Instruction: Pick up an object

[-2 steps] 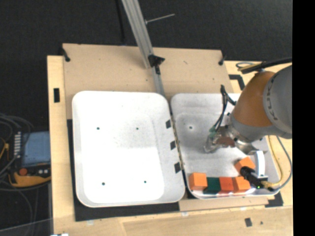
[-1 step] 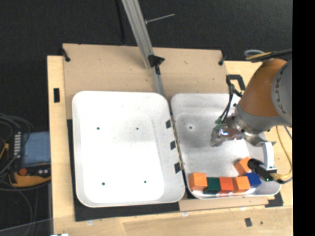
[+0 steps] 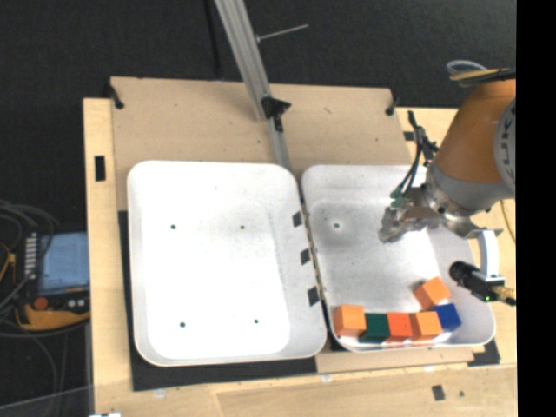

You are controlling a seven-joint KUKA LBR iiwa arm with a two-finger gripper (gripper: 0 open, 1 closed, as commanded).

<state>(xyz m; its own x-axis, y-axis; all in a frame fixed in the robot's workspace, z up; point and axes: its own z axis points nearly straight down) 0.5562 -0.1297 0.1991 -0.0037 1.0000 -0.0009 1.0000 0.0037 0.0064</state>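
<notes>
In the right bin [image 3: 356, 198], several small blocks lie along the near edge: an orange block [image 3: 350, 319], a green block [image 3: 376, 327], another orange block [image 3: 400, 324], a third orange one [image 3: 426, 324], a blue block [image 3: 447, 316], and a tilted orange block [image 3: 432, 292] just behind them. My gripper [image 3: 395, 227] hangs over the middle of the right bin, well behind the blocks and apart from them. Nothing shows between its tips. The arm's grey and orange body covers the bin's right side.
The left bin [image 3: 217, 259] sits beside the right one on the wooden bench. A slanted metal rail [image 3: 248, 59] runs down to the gap between the bins. A black cable fitting [image 3: 473, 281] hangs by the right bin's rim. Electronics [image 3: 56, 268] lie off the bench at left.
</notes>
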